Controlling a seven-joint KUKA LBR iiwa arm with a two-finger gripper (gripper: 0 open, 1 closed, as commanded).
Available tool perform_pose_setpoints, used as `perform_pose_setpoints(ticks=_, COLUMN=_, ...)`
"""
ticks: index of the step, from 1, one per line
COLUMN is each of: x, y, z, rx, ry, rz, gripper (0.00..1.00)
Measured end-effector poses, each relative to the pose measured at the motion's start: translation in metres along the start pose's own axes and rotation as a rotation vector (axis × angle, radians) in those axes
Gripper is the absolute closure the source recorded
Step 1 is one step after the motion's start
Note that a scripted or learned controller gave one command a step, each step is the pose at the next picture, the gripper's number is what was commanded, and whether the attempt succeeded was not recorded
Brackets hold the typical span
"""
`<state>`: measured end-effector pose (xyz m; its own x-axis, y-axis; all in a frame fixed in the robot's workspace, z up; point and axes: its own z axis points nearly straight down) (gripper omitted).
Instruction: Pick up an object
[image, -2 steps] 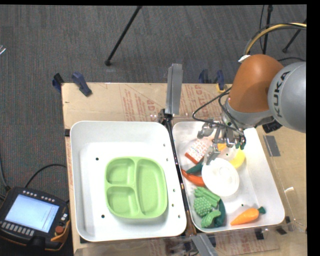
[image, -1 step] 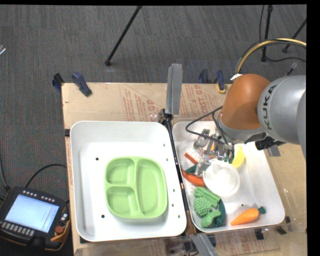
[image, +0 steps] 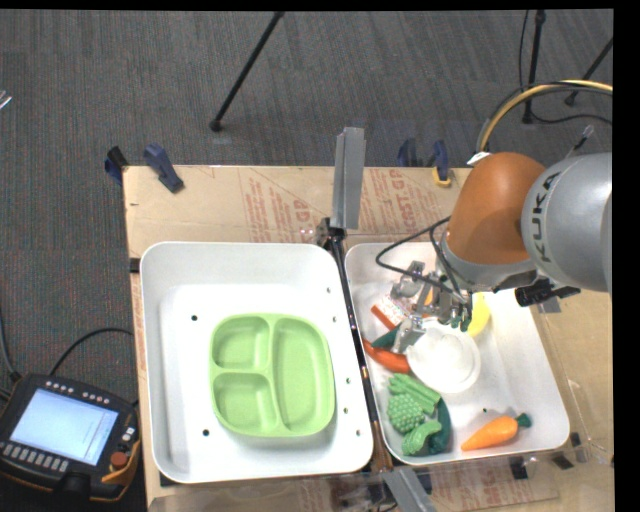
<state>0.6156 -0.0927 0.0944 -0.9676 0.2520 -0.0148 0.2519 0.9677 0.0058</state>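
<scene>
Green toy (image: 415, 418) and carrot (image: 493, 432) were seen at front of right bin (image: 545, 385), w/ bowl (image: 445, 362) just behind. Gripper (image: 425, 300) was hung over bowl's far-left rim, nothing seen between jaws; jaw gap couldn't be told. Green tray (image: 272, 375) was lying in left bin (image: 170, 300).

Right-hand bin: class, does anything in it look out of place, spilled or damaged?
Nothing stands out. The toy foods, a carrot and green pieces, lie loose and crowded around a white bowl in the right bin; nothing looks spilled or broken.

Lime-grn tray (image: 272, 388), white bowl (image: 445, 362), orange carrot (image: 492, 432).
</scene>
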Motion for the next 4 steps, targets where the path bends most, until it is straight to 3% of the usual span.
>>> perform_pose_setpoints(ticks=1, x=0.039, y=-0.006, z=-0.001, rx=0.002, ry=-0.002, rz=0.073, gripper=0.00)
perform_pose_setpoints(ticks=2, x=0.005, y=-0.125, z=-0.001, rx=0.005, ry=-0.001, rz=-0.033, gripper=0.00)
perform_pose_setpoints(ticks=3, x=0.023, y=-0.126, z=-0.001, rx=0.004, ry=-0.003, rz=0.007, gripper=0.00)
perform_pose_setpoints(ticks=4, x=0.010, y=-0.068, z=0.000, rx=0.003, ry=-0.001, rz=0.030, gripper=0.00)
